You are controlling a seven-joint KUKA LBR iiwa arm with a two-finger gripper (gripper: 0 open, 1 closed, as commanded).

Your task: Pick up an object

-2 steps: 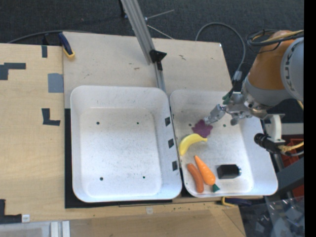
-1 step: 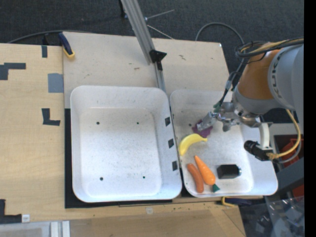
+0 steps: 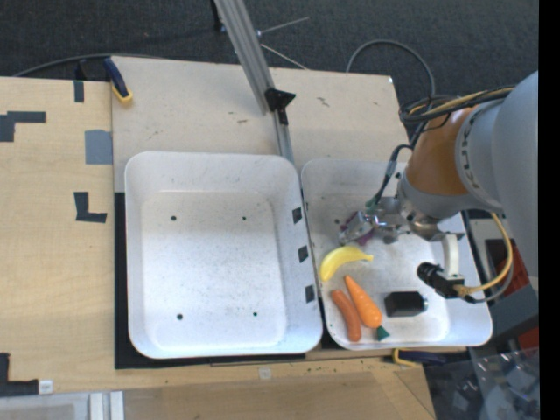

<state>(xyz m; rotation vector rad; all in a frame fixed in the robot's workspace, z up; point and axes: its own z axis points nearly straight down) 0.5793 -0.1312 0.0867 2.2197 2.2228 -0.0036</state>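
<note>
The right bin [image 3: 328, 186] holds a yellow banana [image 3: 343, 260], two orange carrots [image 3: 354, 304] lying side by side, and a black block [image 3: 405, 304] near its front right. My gripper [image 3: 360, 224] hangs low over the middle of this bin, just above and behind the banana. Its small fingers point left, and nothing shows between them. The grey arm with its orange band [image 3: 433, 160] comes in from the right and hides part of the bin's right side.
The left bin [image 3: 210, 252] sits beside the right one, sharing a rim with black clips [image 3: 303, 254]. A metal pole [image 3: 254, 55] slants up from behind the bins. Black cables [image 3: 455, 283] loop over the right bin's edge.
</note>
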